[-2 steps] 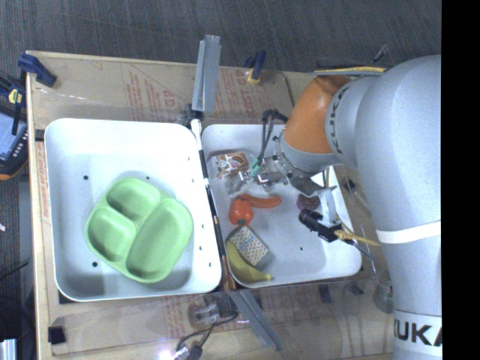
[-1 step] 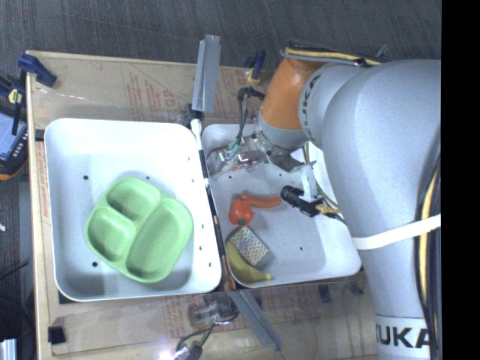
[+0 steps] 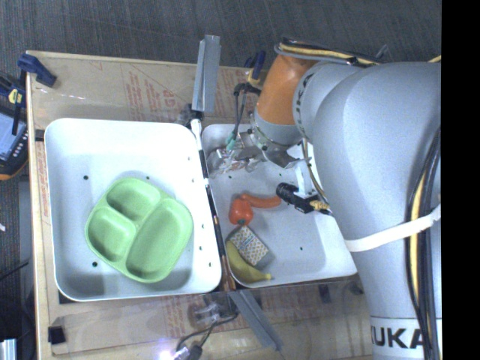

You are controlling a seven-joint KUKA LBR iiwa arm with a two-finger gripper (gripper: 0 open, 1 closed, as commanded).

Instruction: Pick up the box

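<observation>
The box (image 3: pixel 249 245) is small, with a checked tan and grey pattern, and lies near the front of the right bin (image 3: pixel 315 257). It rests against a yellow banana (image 3: pixel 246 267). My gripper (image 3: pixel 227 158) is down in the far left corner of that bin, well behind the box and apart from it. An orange-red vegetable (image 3: pixel 246 205) lies between the gripper and the box. Nothing shows in the gripper's grasp.
The left bin (image 3: pixel 75 148) holds a green divided plate (image 3: pixel 139 229). The arm's large grey body (image 3: pixel 375 148) overhangs the right bin's right side. A grey bar (image 3: pixel 205 72) stands behind the wall between the bins.
</observation>
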